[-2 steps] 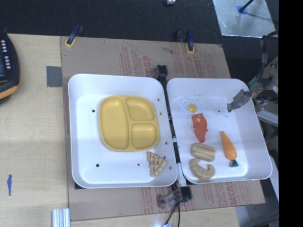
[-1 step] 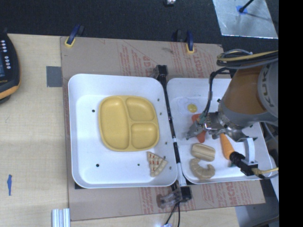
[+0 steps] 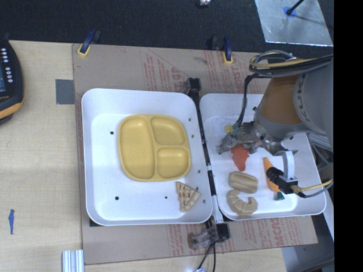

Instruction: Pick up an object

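My gripper (image 3: 239, 143) reaches into the right bin (image 3: 306, 208) from the right, low over its middle. A red-orange piece (image 3: 240, 158) lies directly beneath and in front of the fingertips; whether it sits between them is hidden by the wrist. Further forward in the same bin lie a tan bread roll (image 3: 243, 181) and a curved croissant-like pastry (image 3: 241, 202). An orange carrot-shaped toy (image 3: 272, 175) lies at the right, close to a black cable.
The left bin (image 3: 96, 203) carries a yellow divided plate (image 3: 154, 147) and a waffle-patterned wedge (image 3: 187, 195) near its front right corner. The arm's grey body and orange band (image 3: 281, 103) cover the right bin's back right. A teach pendant (image 3: 8, 78) rests at far left.
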Controlling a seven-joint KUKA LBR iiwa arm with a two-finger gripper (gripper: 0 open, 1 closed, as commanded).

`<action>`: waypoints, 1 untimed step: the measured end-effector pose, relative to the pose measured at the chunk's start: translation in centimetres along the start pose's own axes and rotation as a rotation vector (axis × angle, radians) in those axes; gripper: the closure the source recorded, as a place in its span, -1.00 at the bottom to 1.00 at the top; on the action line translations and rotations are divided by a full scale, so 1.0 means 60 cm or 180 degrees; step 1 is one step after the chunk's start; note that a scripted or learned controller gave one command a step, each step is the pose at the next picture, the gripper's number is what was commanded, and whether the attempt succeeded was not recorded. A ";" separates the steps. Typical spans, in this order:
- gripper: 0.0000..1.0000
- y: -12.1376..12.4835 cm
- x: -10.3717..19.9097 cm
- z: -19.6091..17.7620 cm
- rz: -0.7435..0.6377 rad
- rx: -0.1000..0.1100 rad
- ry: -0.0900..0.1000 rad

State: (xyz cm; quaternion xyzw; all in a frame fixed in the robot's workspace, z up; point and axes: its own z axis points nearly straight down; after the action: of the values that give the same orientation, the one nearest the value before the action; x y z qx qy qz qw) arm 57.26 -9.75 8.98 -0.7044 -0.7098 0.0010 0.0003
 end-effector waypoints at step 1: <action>1.00 -0.002 -0.002 -0.021 0.0009 0.0002 -0.0002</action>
State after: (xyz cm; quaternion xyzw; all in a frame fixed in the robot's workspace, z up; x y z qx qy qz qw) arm 57.13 -9.87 10.22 -0.7053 -0.7089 0.0014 0.0003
